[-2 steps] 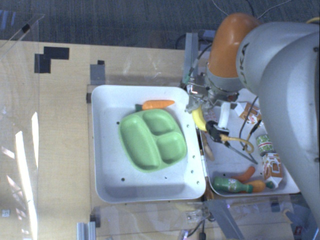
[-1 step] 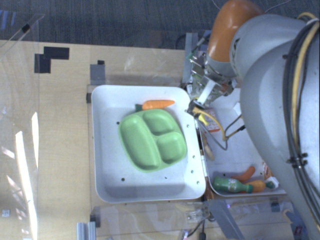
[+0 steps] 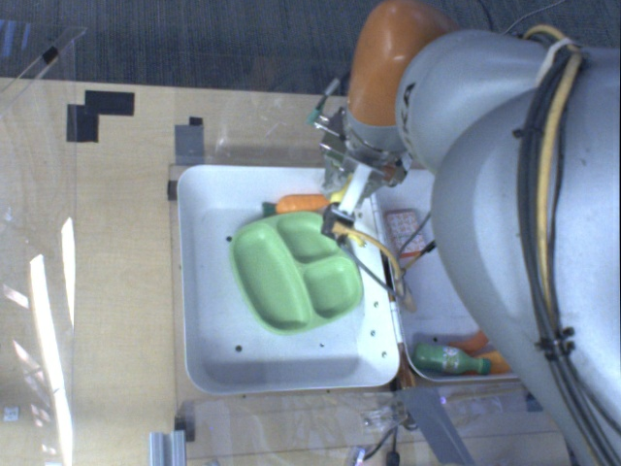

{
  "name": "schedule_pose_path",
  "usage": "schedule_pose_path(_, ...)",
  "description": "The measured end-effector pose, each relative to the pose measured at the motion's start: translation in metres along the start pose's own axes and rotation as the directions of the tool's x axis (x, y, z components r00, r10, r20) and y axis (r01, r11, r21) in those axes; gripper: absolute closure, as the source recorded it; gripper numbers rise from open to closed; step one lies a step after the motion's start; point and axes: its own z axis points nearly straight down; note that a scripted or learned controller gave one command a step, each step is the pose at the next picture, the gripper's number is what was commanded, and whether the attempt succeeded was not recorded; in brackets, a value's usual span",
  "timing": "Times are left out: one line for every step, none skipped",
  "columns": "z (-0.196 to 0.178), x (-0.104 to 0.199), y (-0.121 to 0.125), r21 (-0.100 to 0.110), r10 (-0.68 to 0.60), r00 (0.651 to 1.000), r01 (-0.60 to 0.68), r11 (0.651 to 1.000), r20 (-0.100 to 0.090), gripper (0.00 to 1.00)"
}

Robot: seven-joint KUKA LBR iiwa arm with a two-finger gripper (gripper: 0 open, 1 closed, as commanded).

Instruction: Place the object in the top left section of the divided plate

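Starting nearest the camera, the left bin (image 3: 209, 357) shows bare white floor between its near wall and the green divided plate (image 3: 291, 280), with more open room on the plate's left. In the right bin (image 3: 417, 194), a green bottle (image 3: 448, 360) lies beside orange items (image 3: 477, 343), and a patterned packet (image 3: 406, 229) lies farther back. The carrot (image 3: 301, 203) lies just beyond the plate's far rim, outside every section. The claw (image 3: 337, 178) hangs by the carrot's right end; clenched or released cannot be told.
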Motion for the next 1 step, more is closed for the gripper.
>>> schedule_pose_path(-0.0003,0.0002,0.0,0.0,-0.001,1.0,0.001,1.0,-0.001,0.0)
